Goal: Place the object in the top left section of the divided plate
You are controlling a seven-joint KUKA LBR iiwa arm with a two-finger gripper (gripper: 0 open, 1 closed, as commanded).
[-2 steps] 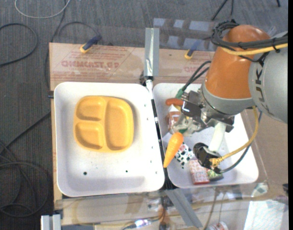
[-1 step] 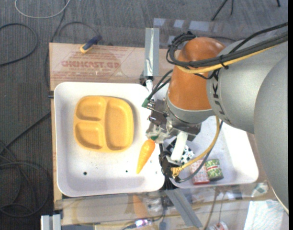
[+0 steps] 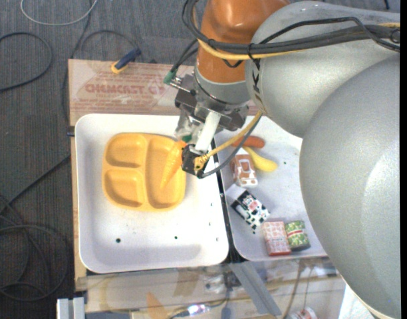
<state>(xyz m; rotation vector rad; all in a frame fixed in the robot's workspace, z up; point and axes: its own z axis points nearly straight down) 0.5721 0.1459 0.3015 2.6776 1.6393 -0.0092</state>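
Observation:
A yellow divided plate [image 3: 117, 193] lies in the left white bin [image 3: 150, 244]. It has two small sections on its left and one long section on its right. An orange carrot-shaped object [image 3: 169, 166] lies slanted in the long right section, its upper end reaching up under the gripper. My gripper [image 3: 184, 135] hangs over the plate's upper right rim, right at that end of the object. The wrist hides how the gripper meets the object.
The right bin [image 3: 257, 251] holds a yellow banana [image 3: 265, 163], a red sausage [image 3: 251, 141], a small white and red toy [image 3: 244, 171], a black-and-white cow figure [image 3: 251, 210] and two small boxes, red [image 3: 275, 237] and green [image 3: 296, 234]. The arm covers that bin's right side.

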